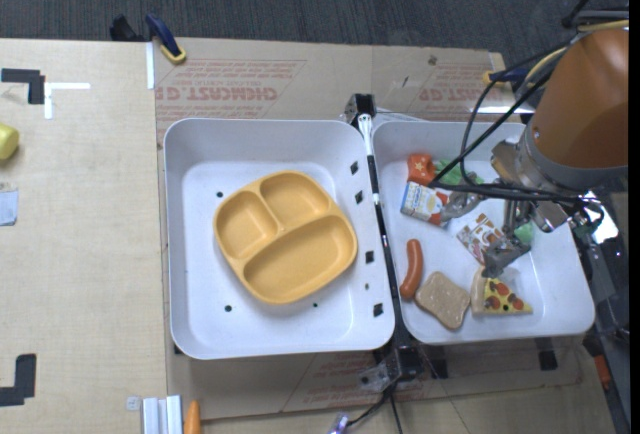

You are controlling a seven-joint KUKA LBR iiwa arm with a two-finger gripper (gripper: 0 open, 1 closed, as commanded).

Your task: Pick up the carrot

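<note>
- The carrot, taken to be the smooth, rounded orange-red stick, lies lengthwise in the right bin, close to that bin's left wall.
- Just beside its lower end lies a flat tan slice of toast with a darker crust. Further right is a wedge of pizza, yellow with red spots.
- Above the carrot a small boxy carton lies tilted, with a glossy red lump behind it. A crinkled printed packet lies to the right.
- The gripper hangs over the packet and the pizza, well apart from the carrot. Whether the claw is released or clenched cannot be told, and nothing is seen in it.
- The left bin bears a matte yellow plate with three compartments and rounded corners.
- Both bins are smooth white plastic on brown cardboard.
</note>
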